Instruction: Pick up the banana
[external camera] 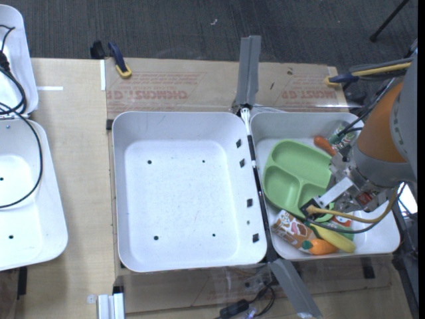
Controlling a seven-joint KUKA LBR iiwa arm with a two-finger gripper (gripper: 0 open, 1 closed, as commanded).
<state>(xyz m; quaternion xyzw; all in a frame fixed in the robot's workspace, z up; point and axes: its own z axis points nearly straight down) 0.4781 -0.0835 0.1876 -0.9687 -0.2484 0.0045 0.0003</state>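
Observation:
The banana lies yellow along the front wall of the right bin, pointing toward the front right corner. My gripper hangs low over the bin's front right part, just above and behind the banana, under the grey arm with its orange band. The wrist and cables hide the gripper's tip, and nothing shows as held in it.
A green divided plate fills the middle of the right bin. A small orange carrot and a printed snack packet lie left of the banana. Another orange item lies behind the plate. The left bin stands beside it.

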